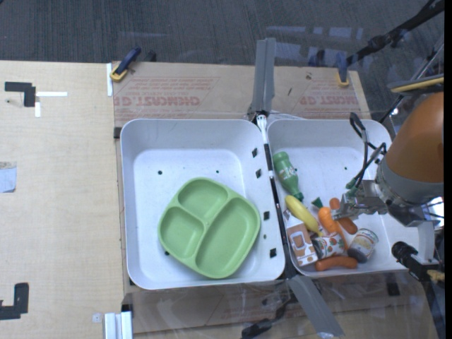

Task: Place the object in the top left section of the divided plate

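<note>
The green divided plate lies tilted in the left bin, with two small sections on its upper left and one large section on its lower right. My gripper is down in the right bin, over the pile of toy food. It sits right beside an orange carrot and a second orange piece. Whether it holds any of them is hidden by the wrist and cables.
The right bin also holds a green bottle, a yellow banana, a small printed box, a can and a red sausage. A grey divider wall separates the bins.
</note>
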You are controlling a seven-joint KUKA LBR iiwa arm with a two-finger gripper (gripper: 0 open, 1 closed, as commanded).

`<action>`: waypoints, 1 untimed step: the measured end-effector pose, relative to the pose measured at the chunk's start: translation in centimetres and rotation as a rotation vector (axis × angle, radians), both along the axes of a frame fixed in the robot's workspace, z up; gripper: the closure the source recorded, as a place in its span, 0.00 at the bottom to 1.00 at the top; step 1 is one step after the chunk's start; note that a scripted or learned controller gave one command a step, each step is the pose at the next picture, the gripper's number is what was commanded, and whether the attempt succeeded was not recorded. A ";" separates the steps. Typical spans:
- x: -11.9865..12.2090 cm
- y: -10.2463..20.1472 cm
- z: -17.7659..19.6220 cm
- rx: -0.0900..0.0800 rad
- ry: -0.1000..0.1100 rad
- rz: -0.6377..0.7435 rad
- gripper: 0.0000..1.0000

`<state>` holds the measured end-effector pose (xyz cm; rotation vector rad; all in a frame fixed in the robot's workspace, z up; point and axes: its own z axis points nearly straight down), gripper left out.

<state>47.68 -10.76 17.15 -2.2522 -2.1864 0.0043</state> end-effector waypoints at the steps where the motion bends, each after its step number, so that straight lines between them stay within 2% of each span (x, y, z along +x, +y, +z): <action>1: 0.1 4.7 1.9 -0.001 -0.002 0.093 1.00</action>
